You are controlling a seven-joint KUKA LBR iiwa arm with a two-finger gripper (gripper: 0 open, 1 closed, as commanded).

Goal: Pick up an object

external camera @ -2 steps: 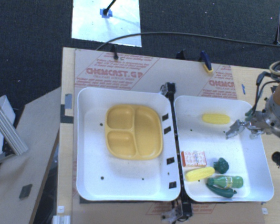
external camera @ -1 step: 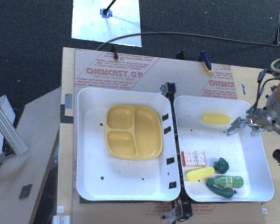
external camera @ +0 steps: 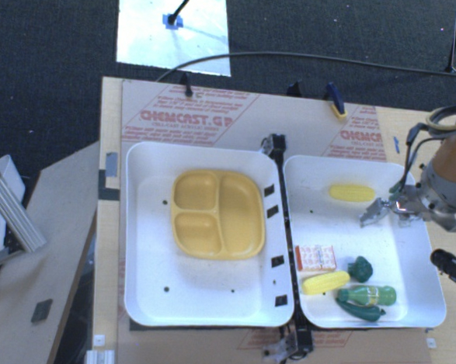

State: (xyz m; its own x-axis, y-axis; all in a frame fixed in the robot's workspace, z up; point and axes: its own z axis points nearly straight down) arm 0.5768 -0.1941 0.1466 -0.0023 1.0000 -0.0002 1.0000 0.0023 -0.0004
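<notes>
My gripper (external camera: 386,209) hangs over the right bin (external camera: 429,261), near its upper right part, below the grey wrist. A yellow oblong piece (external camera: 352,193) lies just to its left, apart from it. Lower in the same bin lie a red and white packet (external camera: 316,257), a yellow corn cob (external camera: 325,283), a green broccoli piece (external camera: 360,268), a green bottle (external camera: 369,295) and a dark green vegetable (external camera: 359,309). I see nothing held in the gripper.
The left bin (external camera: 139,288) holds a yellow divided plate (external camera: 216,214). A black clipped divider (external camera: 280,235) joins the two bins. Cables run along the bench's back edge, and a blue clamp (external camera: 336,100) sits there.
</notes>
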